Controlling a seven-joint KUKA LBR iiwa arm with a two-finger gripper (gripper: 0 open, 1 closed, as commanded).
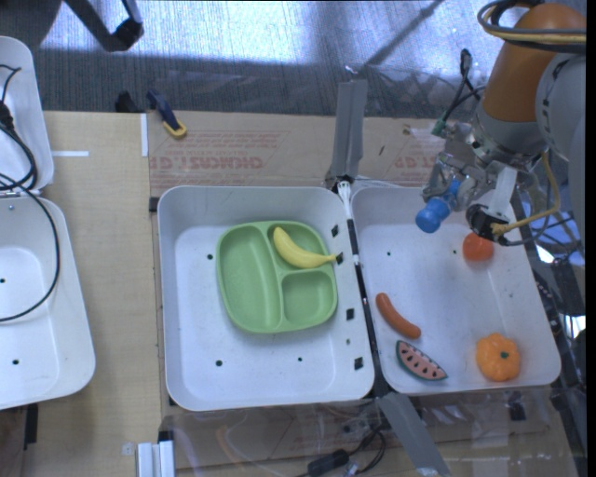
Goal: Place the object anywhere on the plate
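Gripping a blue object (432, 216), the hand (445, 197) is hovering over the right bin's (545, 321) far end; green plate (250, 289) w/ banana (300, 250) is sitting well left.

orange ball (477, 248): top hidden by gripper (466, 207) | arm (535, 74): cut off at right edge

Worktop (102, 168) is light wood, seen from above at a slant. A sheet of brown cardboard (251, 154) with reversed red lettering lies flat on it under the two bins. Beyond the far edge, dark grey carpeted floor (242, 70) with a bright bluish patch of light (233, 23) on it. A white basin (37, 298) sits at the left, with black cables (33, 158) looping across it.
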